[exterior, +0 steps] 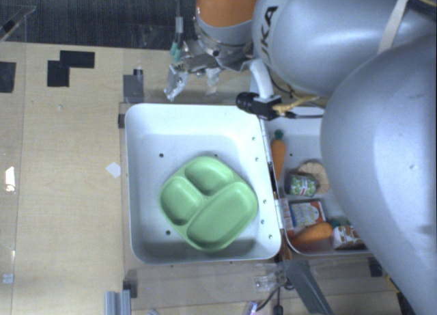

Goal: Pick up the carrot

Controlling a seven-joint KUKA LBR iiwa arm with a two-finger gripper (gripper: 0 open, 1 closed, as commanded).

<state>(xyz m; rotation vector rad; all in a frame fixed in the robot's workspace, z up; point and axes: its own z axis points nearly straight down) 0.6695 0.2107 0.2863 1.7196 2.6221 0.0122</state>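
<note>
Camera view gives me two white bins side by side. The left bin point(147, 170) holds a green divided plate point(209, 201), lying tilted toward its near right corner. The right bin point(300, 124) is largely covered by the grey arm point(355, 67); in it I see the carrot point(278, 156) lying along the bin's left wall, leafy end up, with a small green jar point(302, 184), a flat packet point(306, 211) and a second orange item (I cannot tell what) below it. The tool point(193, 80) hangs beyond the left bin's far rim, well apart from the carrot, fingers spread apart with nothing between them. The desk point(61, 190) is pale wood with black markers.
</note>
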